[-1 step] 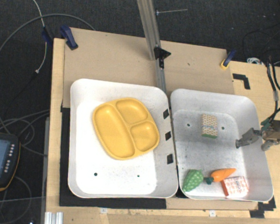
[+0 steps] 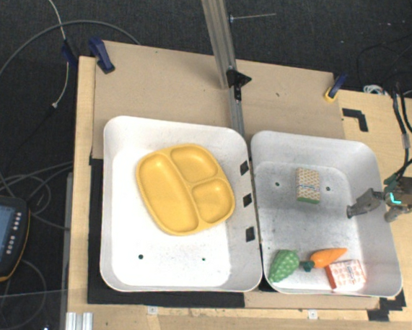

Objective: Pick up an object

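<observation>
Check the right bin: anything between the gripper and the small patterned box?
Nothing. In the camera view, bare speckled bin floor separates the gripper from the small patterned box. The carrot sits lower in the right bin, off that line.

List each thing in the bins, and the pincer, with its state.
Yellow plate: flat in the left bin, nothing in its three sections.
Patterned box: standing in the right bin, untouched.
Green toy: lying by the right bin's front wall.
Carrot: lying beside the green toy.
Red packet: lying flat, next to the carrot.
Pincer: at the right bin's right edge, holding nothing.
</observation>
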`<action>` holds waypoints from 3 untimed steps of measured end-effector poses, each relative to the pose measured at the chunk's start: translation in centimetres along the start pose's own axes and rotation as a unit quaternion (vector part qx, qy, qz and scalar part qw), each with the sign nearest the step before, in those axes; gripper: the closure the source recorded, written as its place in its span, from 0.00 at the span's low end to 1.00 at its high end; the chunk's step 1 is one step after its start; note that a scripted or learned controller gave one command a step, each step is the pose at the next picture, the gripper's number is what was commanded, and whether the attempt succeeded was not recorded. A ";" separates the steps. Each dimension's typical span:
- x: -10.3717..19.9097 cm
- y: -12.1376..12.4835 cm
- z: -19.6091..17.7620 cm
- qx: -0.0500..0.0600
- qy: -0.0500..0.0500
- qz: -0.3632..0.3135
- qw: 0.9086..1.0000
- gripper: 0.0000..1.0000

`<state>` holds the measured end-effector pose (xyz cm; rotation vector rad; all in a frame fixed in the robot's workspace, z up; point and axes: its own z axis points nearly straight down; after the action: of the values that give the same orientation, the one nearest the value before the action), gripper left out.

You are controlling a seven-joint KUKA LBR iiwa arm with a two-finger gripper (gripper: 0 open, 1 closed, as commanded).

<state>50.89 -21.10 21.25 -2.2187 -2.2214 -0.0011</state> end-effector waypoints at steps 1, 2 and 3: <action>0.0 0.8 4.7 0.002 0.001 0.000 1.000 0.00; 1.1 0.4 9.8 0.003 0.001 0.000 1.000 0.00; 1.1 0.4 12.2 0.002 0.000 0.000 1.000 0.00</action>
<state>51.24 -19.93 9.10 -2.2171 -2.2186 0.0020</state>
